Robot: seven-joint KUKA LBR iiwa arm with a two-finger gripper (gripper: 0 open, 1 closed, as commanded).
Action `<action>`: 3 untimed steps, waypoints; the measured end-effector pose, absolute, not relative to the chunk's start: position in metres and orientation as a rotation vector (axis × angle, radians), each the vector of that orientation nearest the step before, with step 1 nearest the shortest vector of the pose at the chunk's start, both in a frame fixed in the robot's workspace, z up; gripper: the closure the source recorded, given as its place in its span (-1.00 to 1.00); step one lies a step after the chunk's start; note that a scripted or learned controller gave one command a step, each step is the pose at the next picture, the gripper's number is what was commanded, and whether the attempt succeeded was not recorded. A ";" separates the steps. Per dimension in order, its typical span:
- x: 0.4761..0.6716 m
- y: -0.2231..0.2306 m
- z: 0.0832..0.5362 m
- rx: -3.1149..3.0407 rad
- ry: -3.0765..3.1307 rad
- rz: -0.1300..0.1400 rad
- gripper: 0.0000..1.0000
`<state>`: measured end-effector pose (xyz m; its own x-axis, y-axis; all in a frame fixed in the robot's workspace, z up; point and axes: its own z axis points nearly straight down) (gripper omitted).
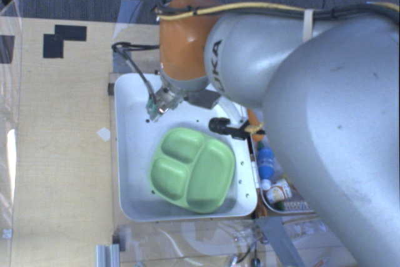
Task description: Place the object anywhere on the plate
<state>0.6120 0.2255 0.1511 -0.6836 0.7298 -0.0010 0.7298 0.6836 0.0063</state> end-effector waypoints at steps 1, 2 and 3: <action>0.636 0.188 0.293 1.399 2.804 0.011 1.00; 0.590 0.220 0.228 1.017 2.969 0.005 1.00; 0.536 0.221 0.184 0.942 2.994 0.006 1.00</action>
